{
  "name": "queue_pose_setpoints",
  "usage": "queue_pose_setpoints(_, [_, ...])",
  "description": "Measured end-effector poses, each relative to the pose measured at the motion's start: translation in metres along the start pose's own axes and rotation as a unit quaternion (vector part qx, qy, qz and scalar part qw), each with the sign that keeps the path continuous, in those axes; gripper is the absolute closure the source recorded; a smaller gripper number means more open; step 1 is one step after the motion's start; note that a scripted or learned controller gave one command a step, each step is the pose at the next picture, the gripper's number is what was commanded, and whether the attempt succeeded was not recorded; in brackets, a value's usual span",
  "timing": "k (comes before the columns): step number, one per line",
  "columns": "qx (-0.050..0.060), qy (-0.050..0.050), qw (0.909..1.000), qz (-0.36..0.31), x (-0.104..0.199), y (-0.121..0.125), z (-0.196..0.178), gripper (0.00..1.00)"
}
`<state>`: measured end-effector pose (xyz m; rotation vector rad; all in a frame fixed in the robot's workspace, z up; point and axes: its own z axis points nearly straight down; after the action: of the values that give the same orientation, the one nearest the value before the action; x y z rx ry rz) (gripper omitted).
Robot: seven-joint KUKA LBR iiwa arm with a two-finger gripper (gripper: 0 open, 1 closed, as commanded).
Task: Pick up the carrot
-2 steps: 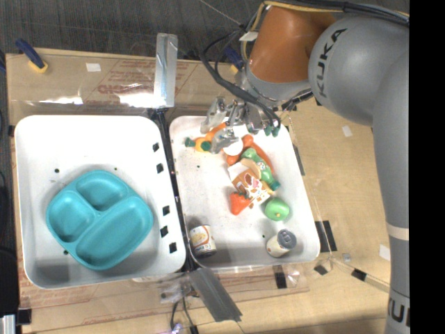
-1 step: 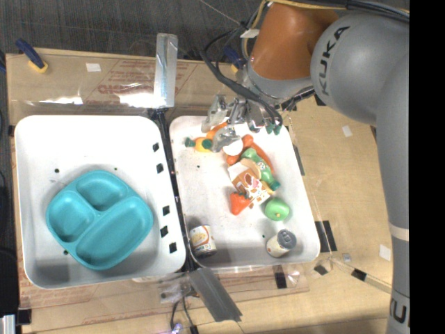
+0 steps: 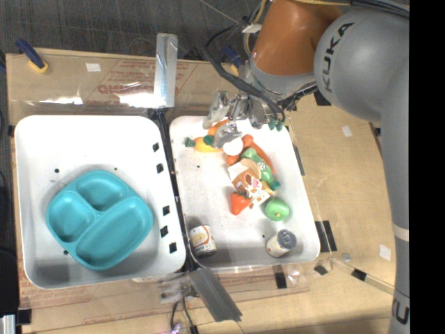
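Two metal fingers of the gripper [image 3: 229, 120] hang over the far edge of the right bin [image 3: 215, 218], above its upper left corner. Whether the fingers are spread or closed cannot be told; the wrist hardware and cables crowd them. Directly below the fingertips lies the carrot [image 3: 211, 140], small, orange and yellow with a green tip toward the left. It rests on the bin floor at the far left corner; no part of it is seen between the fingers.

Just right of the carrot, a cluster of toy food runs diagonally down the bin: an orange bottle [image 3: 256, 155], a small printed carton [image 3: 249, 181], a red strawberry-like piece [image 3: 238, 204] and a green apple [image 3: 277, 209]. Near the front wall stand a small can [image 3: 201, 239] at the left and a grey-capped jar [image 3: 281, 242] at the right.

The left bin [image 3: 42, 145] holds a teal divided plate [image 3: 99, 218]. The arm [image 3: 348, 54] enters from the upper right.
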<state>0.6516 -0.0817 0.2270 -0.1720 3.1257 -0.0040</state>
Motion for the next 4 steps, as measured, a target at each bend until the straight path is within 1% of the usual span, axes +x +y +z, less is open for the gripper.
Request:
queue_pose_setpoints(1, [0.001,-0.002,1.0000,-0.002,-0.001,0.000,-0.011,1.00])
queue_pose_setpoints(2, [-0.002,0.004,0.9965,-0.084,-0.011,0.045,-0.033,1.00])
queue_pose_setpoints(3, [-0.002,0.004,0.9868,-0.162,0.123,0.122,-0.045,1.00])
queue_pose_setpoints(4, [-0.003,0.005,0.9500,-0.312,0.134,0.127,-0.020,1.00])
